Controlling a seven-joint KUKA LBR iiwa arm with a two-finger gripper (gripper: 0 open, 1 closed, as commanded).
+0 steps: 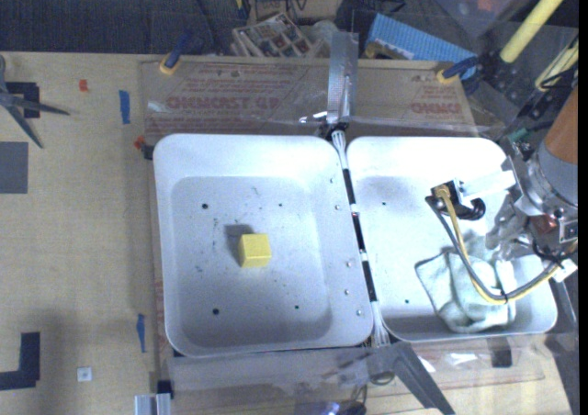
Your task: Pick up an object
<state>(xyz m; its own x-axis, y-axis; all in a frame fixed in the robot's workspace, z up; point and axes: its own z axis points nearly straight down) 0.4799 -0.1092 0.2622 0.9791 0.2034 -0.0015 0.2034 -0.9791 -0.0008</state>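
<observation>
Left bin (184,165): I see a yellow block (254,250) near its middle.
Right bin (404,174): white cloth (464,289) crumpled at the near right.
Tool (514,243): just above the cloth, well apart from the block; I cannot tell its grip.
</observation>
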